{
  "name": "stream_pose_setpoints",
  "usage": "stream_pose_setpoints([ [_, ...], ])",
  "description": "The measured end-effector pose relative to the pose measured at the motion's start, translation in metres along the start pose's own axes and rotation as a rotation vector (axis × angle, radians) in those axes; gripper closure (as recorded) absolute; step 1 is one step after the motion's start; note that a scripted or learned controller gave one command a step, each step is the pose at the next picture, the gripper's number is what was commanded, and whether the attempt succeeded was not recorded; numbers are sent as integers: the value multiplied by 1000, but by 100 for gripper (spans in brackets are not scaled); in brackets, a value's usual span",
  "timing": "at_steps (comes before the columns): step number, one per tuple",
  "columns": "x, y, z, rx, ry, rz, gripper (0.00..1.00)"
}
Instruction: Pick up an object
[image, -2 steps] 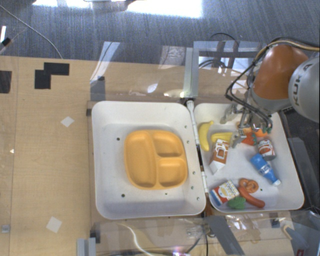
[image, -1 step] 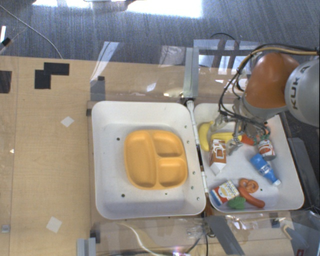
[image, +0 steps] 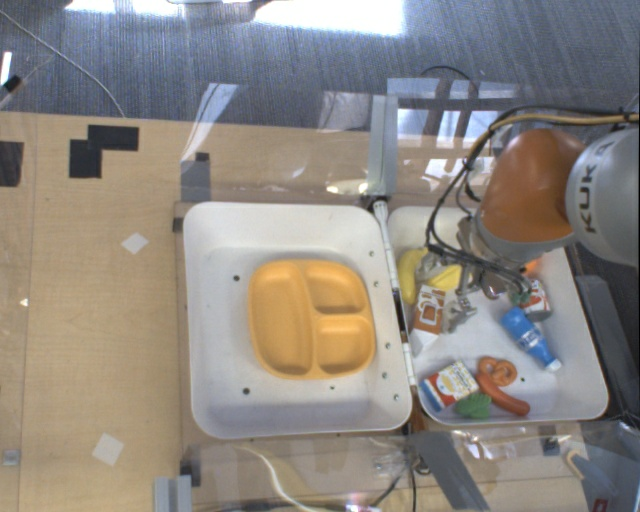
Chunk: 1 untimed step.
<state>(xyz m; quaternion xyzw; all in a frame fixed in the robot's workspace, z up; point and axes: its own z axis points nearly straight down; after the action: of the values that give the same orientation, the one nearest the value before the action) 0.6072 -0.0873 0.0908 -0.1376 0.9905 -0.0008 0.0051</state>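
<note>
I see two white bins side by side in the middle of the pic. The left bin (image: 210, 300) is the big one, center of frame. It has a yellow tray (image: 310, 318) lying flat in it, w/ three parts: one long part on the left, two small ones on the right. The tray sits in the middle of that bin, apart from the walls.

The right bin (image: 585, 385) is at the right side of the frame. It's full of small stuff. A yellow thing, maybe a banana (image: 411, 272), lies by the bin's left wall, near the top. Just below it is a small orange and white box (image: 429, 310). A blue bottle (image: 528, 338) w/ a white cap lies tilted, more to the right. At the bottom of the bin is a red and white packet (image: 451, 383), a green thing (image: 474, 406) just below it, and a curly orange and red toy (image: 499, 384) next to them. A red and white thing (image: 537, 297) peeks out by the arm, can't tell what it is.

The arm comes in from the right, top part of the frame. Its big orange band (image: 525, 190) hangs over the top half of the right bin. The gripper (image: 462, 308) points down into the bin, just beside the small box and near the banana. I can't tell if it's spread or pinched, too much metal and wire mixed up there. I don't see anything held in it.
</note>
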Motion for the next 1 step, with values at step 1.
stream_pose_setpoints([
  [1, -53, -28, 2, -9, 31, -110, 0],
])
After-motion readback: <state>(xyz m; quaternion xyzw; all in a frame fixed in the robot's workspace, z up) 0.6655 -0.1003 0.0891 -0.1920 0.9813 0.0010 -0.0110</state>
